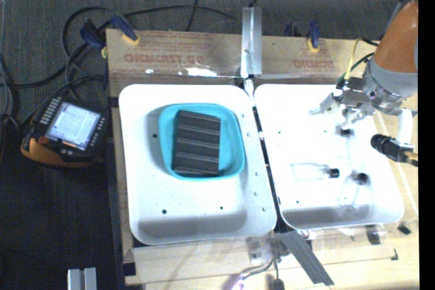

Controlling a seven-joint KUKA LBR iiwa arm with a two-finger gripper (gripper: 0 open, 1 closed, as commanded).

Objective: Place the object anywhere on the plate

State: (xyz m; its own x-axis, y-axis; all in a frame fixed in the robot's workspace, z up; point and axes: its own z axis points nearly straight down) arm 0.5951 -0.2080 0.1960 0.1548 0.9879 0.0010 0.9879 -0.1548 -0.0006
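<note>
A blue plate point(234, 146) lies in the left bin point(197, 214). A dark grey ribbed block point(197, 141) rests flat on the middle of the plate. My gripper point(345, 124) hangs over the upper right part of the right bin point(299, 139), well away from the plate. Nothing shows between its fingers.
A clear little bottle with a black cap point(315, 172) lies in the lower middle of the right bin. A second clear item with a black tip point(359, 180) sits just right of it. A metal divider post point(251, 37) stands behind the bins. A handheld pendant point(68, 127) lies left of the bench.
</note>
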